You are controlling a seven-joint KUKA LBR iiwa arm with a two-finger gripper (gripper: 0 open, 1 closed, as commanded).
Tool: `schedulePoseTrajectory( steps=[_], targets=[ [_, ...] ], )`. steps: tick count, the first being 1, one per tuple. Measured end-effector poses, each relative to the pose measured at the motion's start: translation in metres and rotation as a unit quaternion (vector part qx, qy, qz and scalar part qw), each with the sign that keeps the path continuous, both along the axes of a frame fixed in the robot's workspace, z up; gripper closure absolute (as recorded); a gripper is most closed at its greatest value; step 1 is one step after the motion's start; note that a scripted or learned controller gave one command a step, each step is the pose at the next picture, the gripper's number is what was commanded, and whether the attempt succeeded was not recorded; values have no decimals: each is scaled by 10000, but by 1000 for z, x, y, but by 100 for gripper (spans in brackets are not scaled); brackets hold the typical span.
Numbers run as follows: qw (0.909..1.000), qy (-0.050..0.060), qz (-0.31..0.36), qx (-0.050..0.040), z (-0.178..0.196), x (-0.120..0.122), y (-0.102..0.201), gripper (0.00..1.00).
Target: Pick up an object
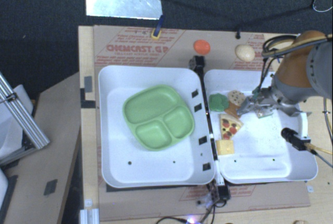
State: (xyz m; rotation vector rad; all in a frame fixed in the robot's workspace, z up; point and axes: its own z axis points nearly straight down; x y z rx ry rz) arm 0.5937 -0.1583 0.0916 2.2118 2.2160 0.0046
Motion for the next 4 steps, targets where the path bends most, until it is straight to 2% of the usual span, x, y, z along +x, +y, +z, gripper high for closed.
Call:
schedulePoseTrajectory(
  steps=[1,2,3,4],
  targets=[
    [10000,-80,0,-50,14,3,-3,100],
    [10000,15,11,20,78,1,-3,100],
    [10000,10,20,18,133,3,-3,100],
    [10000,44,42,37,135,-3,58,100]
  ],
)
